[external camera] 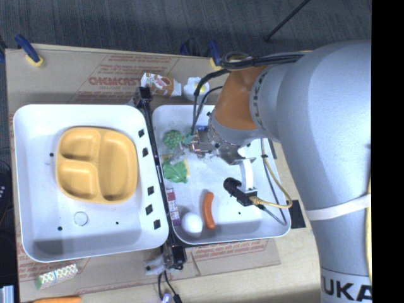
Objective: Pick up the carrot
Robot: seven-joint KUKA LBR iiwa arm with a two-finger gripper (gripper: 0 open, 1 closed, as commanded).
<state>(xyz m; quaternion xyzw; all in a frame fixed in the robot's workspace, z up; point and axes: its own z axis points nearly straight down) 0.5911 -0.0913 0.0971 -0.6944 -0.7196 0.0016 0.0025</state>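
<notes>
The carrot (208, 210), a short orange stick, lies near the front of the right bin (271, 229), next to a white egg-shaped thing (192, 223). My gripper (194, 146) hangs over the middle of the same bin, beside a green leafy piece (172, 137). It is well behind the carrot and apart from it. Nothing of the carrot is covered. The grey arm with its orange band (237, 103) reaches in from the right and hides the bin's far right part.
A second green leafy piece (175, 171) lies left of the gripper. A black cable plug (237, 191) hangs just right of the carrot. The left bin (25, 188) holds a yellow divided plate (98, 163). Small packets lie on the cardboard behind and in front of the bins.
</notes>
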